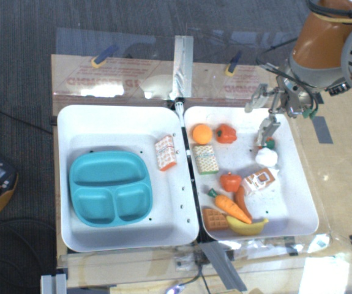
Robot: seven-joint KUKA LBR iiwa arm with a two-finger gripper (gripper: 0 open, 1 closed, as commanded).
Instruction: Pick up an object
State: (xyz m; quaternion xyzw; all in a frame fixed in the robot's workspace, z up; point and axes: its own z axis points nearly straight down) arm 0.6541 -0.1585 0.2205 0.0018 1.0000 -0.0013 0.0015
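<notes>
Your gripper [266,135] hangs over the right bin's [304,195] far right corner, just above a white ball [266,158]; you cannot tell its state. Near the ball lie a small carton [259,180], a tomato [230,181], a carrot [231,205] and a banana [247,226]. Farther left sit an orange [202,134] and a red pepper [226,133]. The left bin [78,118] holds a teal tray [109,187].

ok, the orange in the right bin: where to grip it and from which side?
Judging by the view, take the orange from straight above, across its widest middle; it's round, so any axis fits. Set the fingers along the bin wall's line: the red pepper and the green box sit close, and the right bin wall crowds its other side.
</notes>
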